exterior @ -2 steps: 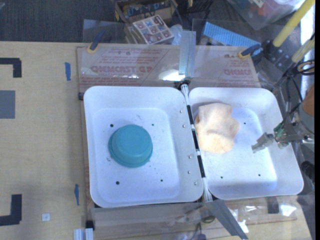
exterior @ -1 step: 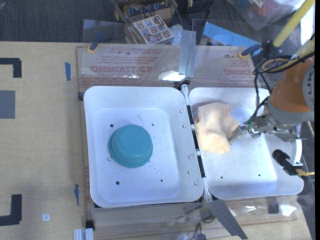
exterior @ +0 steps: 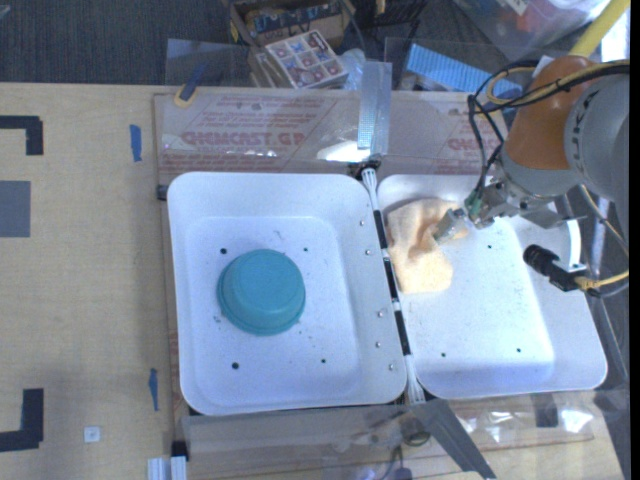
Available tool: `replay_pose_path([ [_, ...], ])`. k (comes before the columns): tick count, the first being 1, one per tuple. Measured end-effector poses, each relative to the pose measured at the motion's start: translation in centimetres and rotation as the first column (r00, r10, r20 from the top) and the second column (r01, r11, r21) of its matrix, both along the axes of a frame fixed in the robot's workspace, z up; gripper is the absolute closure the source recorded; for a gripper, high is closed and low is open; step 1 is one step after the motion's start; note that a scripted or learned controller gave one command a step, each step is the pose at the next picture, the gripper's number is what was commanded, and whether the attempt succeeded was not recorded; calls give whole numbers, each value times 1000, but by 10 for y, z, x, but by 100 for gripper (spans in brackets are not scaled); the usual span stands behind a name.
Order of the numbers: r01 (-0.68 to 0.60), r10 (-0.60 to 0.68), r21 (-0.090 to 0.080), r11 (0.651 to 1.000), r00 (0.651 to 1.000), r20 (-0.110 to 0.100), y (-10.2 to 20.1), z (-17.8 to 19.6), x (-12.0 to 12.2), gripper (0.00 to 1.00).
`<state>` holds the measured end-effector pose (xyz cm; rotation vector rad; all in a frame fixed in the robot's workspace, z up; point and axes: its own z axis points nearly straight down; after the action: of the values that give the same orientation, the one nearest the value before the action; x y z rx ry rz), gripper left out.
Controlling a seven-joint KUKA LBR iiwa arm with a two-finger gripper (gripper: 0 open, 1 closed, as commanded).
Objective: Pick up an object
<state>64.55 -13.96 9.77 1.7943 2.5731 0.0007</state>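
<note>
I see gripper point(exterior: 452, 224) over yellow cloth point(exterior: 418, 251) in right bin point(exterior: 520, 348); can't tell finger state. Teal bowl point(exterior: 262, 290) upside down in left bin point(exterior: 200, 228).

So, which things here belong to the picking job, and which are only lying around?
Belonging to the job:
- soft pale yellow cloth in the right white bin
- upside-down teal plastic bowl in the left white bin
- gripper, down at the cloth

Lying about:
- cardboard box of printed cards beyond the bench
- blue tape strips on the wooden bench top
</note>
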Motion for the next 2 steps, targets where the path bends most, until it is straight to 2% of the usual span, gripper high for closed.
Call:
replay_pose_path([
  [1, -315, 315, -8, 949, 949, -13, 26, -8, 18, 0],
  [2, -177, 177, -3, 984, 984, -6, 33, -9, 19, 0],
])
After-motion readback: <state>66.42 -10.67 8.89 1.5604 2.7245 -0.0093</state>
